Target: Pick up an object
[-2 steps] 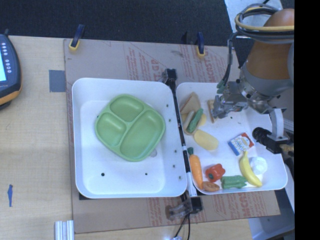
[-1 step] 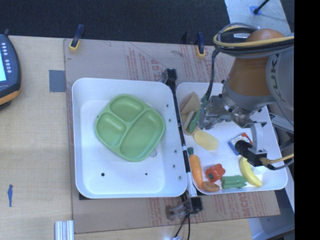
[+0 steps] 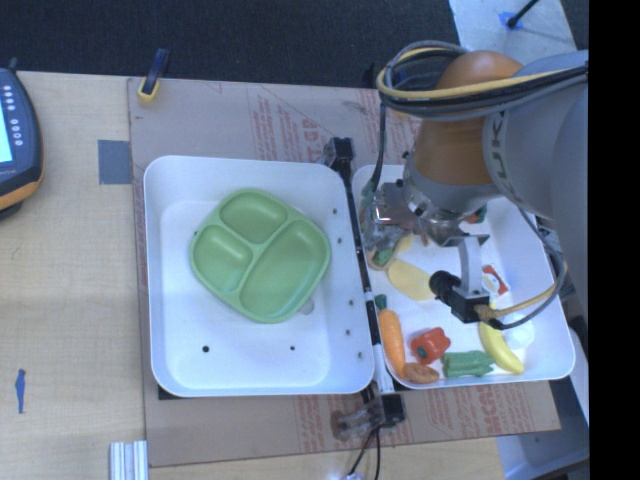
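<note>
wooden bench (image 3: 70,298), two white bins (image 3: 160,268), grey tape patch (image 3: 114,161)

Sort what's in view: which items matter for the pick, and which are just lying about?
Job:
gripper, low in the right bin
carrot
red pepper
banana
green vegetable
pale yellow piece

Lying about:
green plate in the left bin
pendant
yellow clamp

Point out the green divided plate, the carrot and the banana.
green divided plate (image 3: 262,255): camera view, centre divider.
carrot (image 3: 392,339): camera view, middle of its orange body.
banana (image 3: 499,348): camera view, mid-curve.
</note>
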`<control>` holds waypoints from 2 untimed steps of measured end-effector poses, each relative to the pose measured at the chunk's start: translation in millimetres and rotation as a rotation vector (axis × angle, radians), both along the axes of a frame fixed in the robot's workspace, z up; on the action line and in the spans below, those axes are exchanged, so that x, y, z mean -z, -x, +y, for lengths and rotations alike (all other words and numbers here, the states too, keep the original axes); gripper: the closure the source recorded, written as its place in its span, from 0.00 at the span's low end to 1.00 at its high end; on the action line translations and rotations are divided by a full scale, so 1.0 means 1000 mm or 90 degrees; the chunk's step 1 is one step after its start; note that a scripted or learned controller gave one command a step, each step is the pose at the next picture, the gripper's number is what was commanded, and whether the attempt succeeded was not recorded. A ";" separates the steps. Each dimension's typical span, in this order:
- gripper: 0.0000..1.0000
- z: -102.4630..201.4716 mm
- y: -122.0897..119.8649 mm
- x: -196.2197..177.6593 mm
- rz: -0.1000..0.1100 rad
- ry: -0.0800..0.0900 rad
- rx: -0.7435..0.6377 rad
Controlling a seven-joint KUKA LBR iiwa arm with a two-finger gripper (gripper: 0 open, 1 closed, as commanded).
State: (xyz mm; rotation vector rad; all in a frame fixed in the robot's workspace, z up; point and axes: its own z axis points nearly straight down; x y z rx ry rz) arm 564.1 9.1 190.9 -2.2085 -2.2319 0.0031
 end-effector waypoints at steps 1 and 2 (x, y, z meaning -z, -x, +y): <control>1.00 -0.076 0.045 -0.078 -0.003 0.002 0.009; 1.00 -0.072 0.044 -0.084 0.002 0.000 0.002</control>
